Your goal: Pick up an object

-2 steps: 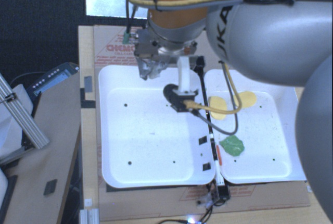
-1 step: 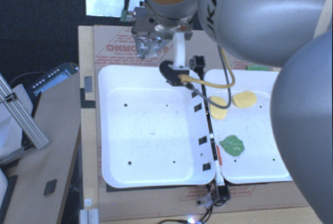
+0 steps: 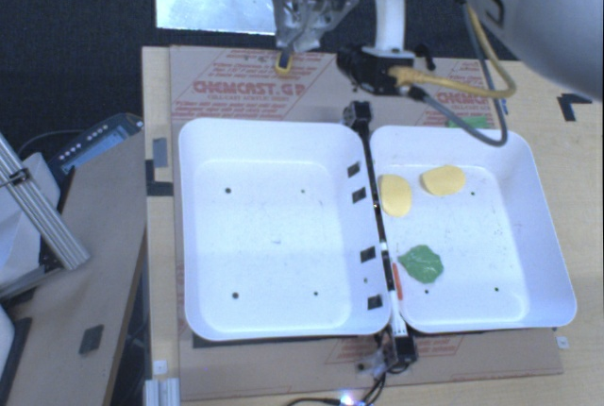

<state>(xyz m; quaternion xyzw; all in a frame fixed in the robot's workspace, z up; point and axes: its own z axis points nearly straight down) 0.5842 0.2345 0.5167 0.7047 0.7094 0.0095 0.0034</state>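
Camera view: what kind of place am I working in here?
Likely a robotics lab bench for pick trials: two white bins clipped together on a cardboard sheet, loose cables, and the gripper hanging above.

The gripper (image 3: 286, 50) hangs above the bench's far edge, over the brown board (image 3: 247, 85) printed with red letters, a small yellow thing (image 3: 283, 66) at its tip; whether it is gripped is unclear. Below it lies the left bin (image 3: 200, 159). Down and to its right, the right bin (image 3: 543, 234) holds two yellow pieces (image 3: 395, 194) (image 3: 443, 179) and, farther off, a green piece (image 3: 421, 262).
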